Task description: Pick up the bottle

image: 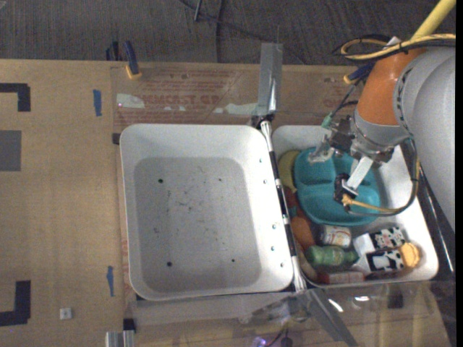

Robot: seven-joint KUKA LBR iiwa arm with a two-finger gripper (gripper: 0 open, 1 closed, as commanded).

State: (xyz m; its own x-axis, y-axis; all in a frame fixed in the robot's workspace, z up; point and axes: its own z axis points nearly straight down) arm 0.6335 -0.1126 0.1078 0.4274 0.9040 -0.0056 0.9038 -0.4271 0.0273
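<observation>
Green plastic bottle (pixel 327 256) lies on its side at 6 o'clock in right white bin (pixel 300 134). Probably light, slick, squashy; grip across mid-body. My fingers (pixel 323 150) at 12 o'clock; released or clenched, cannot tell.

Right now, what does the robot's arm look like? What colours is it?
The arm is fat, round and pale grey, with a bright orange band just above the wrist. The gripper at its end is small, made of grey metal parts. A yellow cable runs off at the top, and thin dark cables loop beside the band.
</observation>
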